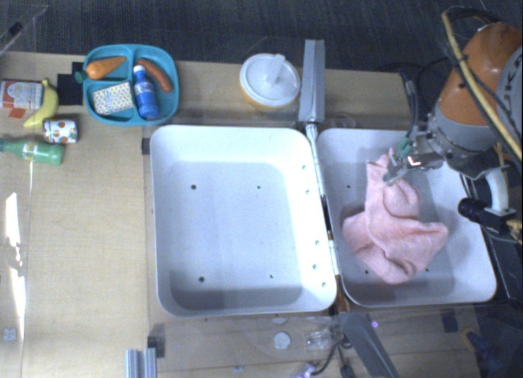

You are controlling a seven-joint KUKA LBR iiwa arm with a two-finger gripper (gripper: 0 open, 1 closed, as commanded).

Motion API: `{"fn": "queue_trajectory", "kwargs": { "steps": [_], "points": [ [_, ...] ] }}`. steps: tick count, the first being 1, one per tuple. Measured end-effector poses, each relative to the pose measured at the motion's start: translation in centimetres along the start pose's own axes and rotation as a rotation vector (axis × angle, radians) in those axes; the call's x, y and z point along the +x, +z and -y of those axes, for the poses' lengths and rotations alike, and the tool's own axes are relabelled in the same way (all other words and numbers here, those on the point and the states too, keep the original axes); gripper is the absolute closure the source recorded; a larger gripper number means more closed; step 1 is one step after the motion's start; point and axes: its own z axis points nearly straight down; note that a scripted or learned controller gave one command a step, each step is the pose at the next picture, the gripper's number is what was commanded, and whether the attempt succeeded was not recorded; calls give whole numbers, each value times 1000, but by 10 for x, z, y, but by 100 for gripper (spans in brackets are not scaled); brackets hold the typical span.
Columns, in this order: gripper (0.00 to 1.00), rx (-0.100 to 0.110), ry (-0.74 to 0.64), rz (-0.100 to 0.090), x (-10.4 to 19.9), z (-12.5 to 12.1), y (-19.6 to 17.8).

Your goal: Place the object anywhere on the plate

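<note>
At the far left of the bench lie a banana [42, 105], a small can [60, 131] and a green bottle [33, 151]. Just right of them sits a blue tray [166, 66] with compartments, holding a carrot [107, 67], a blue bottle [145, 92] and a sausage-like piece [160, 77] (one compartment has a pale patterned item, too small to name). Further right, behind the bins, stands a white-lidded cup [270, 81]. The left bin [237, 217] is next; touching it on the right is the right bin [474, 278]. In the right bin lies a pink cloth [394, 233], bunched low with one corner drawn up. The gripper [400, 166] is at that raised corner, its fingers closed down narrow on the cloth's top edge. The arm [478, 82] rises above the bin's far right.
</note>
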Motion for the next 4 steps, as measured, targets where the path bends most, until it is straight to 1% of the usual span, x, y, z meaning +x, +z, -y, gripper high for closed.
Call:
{"fn": "queue_trajectory", "kwargs": {
  "steps": [1, 2, 3, 4],
  "points": [
    [100, -1, -9, 0, 1, -2, -26],
    [100, -2, -413, -1, 53, -14, -36],
    [100, -3, -816, -1, 102, -33, -44],
    [100, -5, -1218, 0, 147, -50, -33]
  ]
}}
